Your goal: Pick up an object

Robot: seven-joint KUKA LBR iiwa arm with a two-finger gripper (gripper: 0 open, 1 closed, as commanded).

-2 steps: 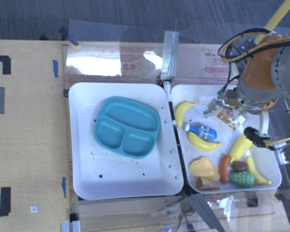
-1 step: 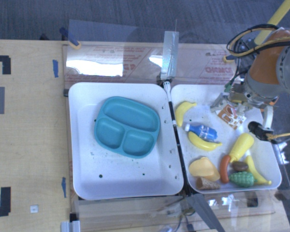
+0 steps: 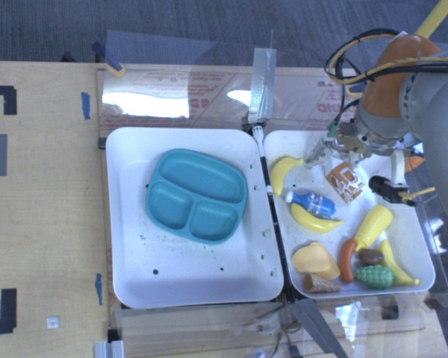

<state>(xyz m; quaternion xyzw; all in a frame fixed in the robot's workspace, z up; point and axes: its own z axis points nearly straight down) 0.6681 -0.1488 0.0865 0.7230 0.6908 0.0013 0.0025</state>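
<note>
While the left bin [image 3: 116,222] bears just a blue divided plate [image 3: 198,196], the right bin [image 3: 422,237] is crowded with toy food, and the grey arm [image 3: 433,103] reaches over its far end. The gripper [image 3: 345,146] hangs at that end; from this slant I cannot tell whether it is open or closed, and nothing shows as held in it.

The likeliest target is the orange-and-white packet [image 3: 345,181], which lies just beside the gripper on the near side, on the bin floor. It sits apart from the blue bottle [image 3: 313,202] and the curved banana [image 3: 313,221] to its left.

It looks like a small, light carton or pouch, probably thin-walled, so a hard squeeze may crumple it, and its printed skin may be slick. I would take it across its narrower sides near the middle, coming straight down. Its tilted lie could let it twist or slide away as the grip closes.
</note>
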